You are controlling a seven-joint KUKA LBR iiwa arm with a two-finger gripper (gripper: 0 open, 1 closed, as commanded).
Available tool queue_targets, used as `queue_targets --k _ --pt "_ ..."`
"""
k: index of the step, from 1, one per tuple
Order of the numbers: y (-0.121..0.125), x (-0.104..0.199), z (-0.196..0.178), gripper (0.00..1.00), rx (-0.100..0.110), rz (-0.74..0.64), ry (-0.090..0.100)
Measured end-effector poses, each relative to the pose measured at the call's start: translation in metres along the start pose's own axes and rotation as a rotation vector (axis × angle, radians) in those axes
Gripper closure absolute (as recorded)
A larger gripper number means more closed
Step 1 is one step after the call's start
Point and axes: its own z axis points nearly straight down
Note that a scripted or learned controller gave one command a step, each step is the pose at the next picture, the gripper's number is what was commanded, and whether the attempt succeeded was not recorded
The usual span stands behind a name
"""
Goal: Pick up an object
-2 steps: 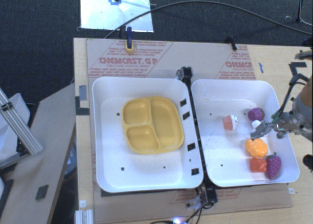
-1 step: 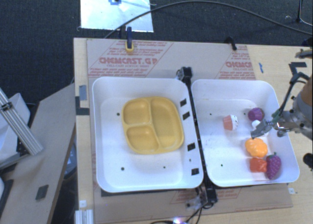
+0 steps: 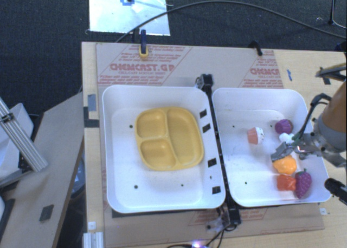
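The right bin (image 3: 238, 106) holds several small toy foods. A pink and white piece (image 3: 255, 135) lies near its middle. A purple round piece (image 3: 283, 127) sits further right. An orange fruit (image 3: 284, 165), a red-orange block (image 3: 285, 182) and a purple grape bunch (image 3: 303, 183) cluster at the front right. My gripper (image 3: 287, 149) reaches in from the right and hovers just above the orange fruit, between it and the purple round piece. Nothing visible is held in it.
The left bin (image 3: 119, 133) holds a yellow divided plate (image 3: 168, 138). A black clip strip (image 3: 211, 133) runs along the seam between the bins. The arm's body (image 3: 331, 128) covers the right bin's right rim. Cables cross the bench behind the bins.
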Motion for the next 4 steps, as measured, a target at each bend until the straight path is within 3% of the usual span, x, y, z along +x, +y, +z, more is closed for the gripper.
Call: queue_targets --k 1,2,4 --pt "0.000 0.000 0.052 0.00 -0.002 0.000 0.000" --pt "0.002 0.000 0.039 1.00 -0.005 0.000 -0.002" --pt "0.007 0.006 -0.084 1.00 -0.010 -0.005 -0.003"
